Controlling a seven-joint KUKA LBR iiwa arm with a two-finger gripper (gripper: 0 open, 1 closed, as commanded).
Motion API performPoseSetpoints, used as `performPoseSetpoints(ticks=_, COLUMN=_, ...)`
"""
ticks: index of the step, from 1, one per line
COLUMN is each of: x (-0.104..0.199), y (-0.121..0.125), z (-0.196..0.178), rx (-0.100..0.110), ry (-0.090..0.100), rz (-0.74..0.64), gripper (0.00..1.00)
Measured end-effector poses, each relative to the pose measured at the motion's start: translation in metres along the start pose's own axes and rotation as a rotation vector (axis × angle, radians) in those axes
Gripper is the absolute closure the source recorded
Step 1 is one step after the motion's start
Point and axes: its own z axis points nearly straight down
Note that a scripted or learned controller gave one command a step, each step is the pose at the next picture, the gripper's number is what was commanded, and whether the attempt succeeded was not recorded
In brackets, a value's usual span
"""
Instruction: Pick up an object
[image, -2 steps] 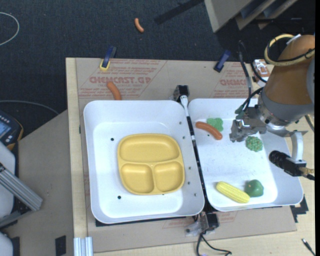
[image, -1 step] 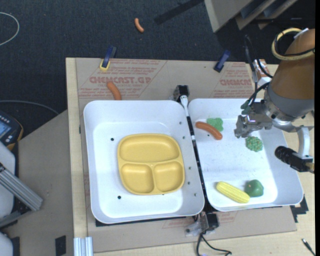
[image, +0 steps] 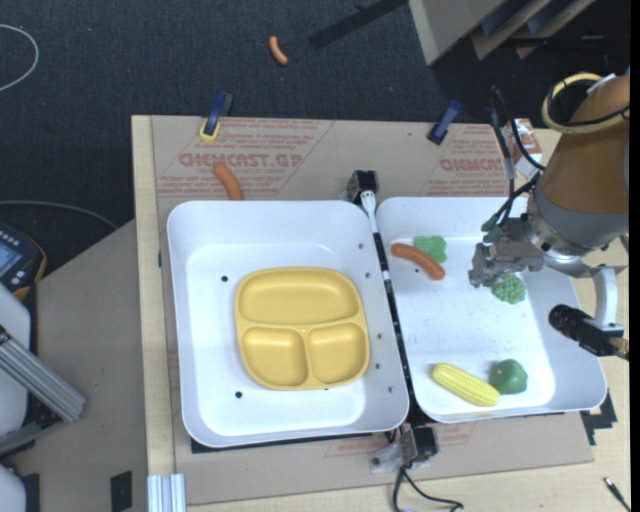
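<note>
Yellow divided plate (image: 300, 328) is lying in the left bin (image: 190, 300). In the right bin (image: 570, 395), the gripper (image: 497, 272) is hanging just above a green broccoli piece (image: 509, 290); whether it is gripping anything cannot be told. A sausage (image: 418, 260) and a second broccoli (image: 431, 246) are lying to its left, a corn cob (image: 465, 384) and a green pepper (image: 509, 376) nearer.
</note>
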Motion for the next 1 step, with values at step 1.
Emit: performPoseSetpoints(ticks=1, x=0.0101, y=0.0061, z=0.0014, rx=-0.004, ry=-0.001, rz=-0.003, gripper=1.0)
